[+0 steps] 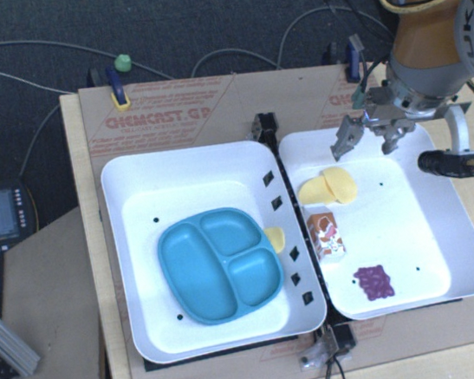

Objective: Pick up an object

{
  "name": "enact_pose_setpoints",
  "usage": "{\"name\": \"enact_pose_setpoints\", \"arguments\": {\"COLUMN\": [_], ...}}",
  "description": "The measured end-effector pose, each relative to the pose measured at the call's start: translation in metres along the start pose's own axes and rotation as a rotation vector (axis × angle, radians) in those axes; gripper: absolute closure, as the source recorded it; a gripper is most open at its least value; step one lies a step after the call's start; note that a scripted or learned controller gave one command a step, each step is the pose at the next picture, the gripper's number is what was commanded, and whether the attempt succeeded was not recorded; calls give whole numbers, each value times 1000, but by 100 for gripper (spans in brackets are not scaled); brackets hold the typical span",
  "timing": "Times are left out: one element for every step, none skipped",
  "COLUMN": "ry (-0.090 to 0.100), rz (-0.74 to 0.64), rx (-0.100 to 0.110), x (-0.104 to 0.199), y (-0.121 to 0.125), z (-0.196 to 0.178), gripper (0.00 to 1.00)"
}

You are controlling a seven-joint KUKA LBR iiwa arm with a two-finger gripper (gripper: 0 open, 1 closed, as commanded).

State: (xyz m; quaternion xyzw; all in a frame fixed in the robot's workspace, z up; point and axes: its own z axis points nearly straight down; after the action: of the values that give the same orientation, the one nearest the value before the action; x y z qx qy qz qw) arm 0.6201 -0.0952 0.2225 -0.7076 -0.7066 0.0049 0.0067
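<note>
My gripper [368, 139] hangs over the back of the right bin [451, 215], fingers spread open with nothing between them. Just in front of it and to the left lies a yellow object [328, 187] made of two rounded pieces. A small brown and white packet [325, 235] lies below that, near the bin's left wall. A purple bunch of grapes [373, 281] rests near the front of the right bin. In the left bin [133, 199] sits a blue divided plate [220, 264] with a small yellow piece [275, 239] at its right edge.
A black divider with clips [289, 221] runs between the two bins. Cables and a blue clamp [119, 94] lie at the back of the bench. A black fitting [448, 163] sticks out from the arm over the right bin's right side.
</note>
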Motion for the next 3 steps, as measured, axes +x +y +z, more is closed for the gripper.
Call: {"name": "enact_pose_setpoints", "arguments": {"ry": [-1,-1,-1], "rz": [-2,0,-1], "rx": [-15,-10,-10], "x": [0,-10,-12], "y": [2,2,-2], "z": [-9,45,89], "gripper": [0,0,0]}}
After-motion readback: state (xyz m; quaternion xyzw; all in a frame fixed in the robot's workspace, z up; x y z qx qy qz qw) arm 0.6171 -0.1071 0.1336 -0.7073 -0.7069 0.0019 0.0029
